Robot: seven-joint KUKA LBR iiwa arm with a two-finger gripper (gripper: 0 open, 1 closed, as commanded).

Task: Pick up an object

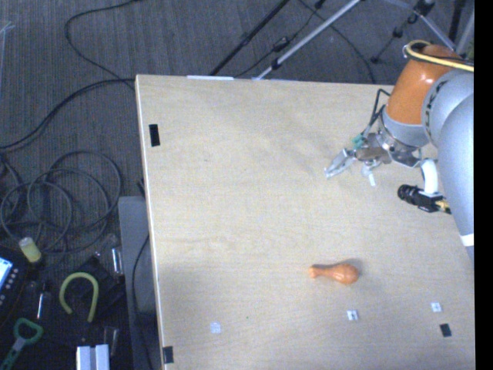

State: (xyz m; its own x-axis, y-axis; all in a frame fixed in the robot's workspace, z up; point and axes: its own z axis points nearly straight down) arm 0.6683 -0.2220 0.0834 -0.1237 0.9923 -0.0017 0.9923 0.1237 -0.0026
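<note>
A small orange gourd-shaped object (336,272) lies on its side on the pale wooden bench top (246,206), toward the front right. My gripper (350,177) hangs over the right part of the bench, well behind the orange object and apart from it. Its two thin fingers (337,166) are spread and point left and down, open with nothing between them. The grey arm with its orange band (412,91) comes in from the right edge.
A black tape mark (155,135) sits near the bench's left edge. Small white and black markers (352,314) dot the front right corner. Cables (62,199) and tools lie on the floor at left, and tripod legs (339,14) stand behind the bench.
</note>
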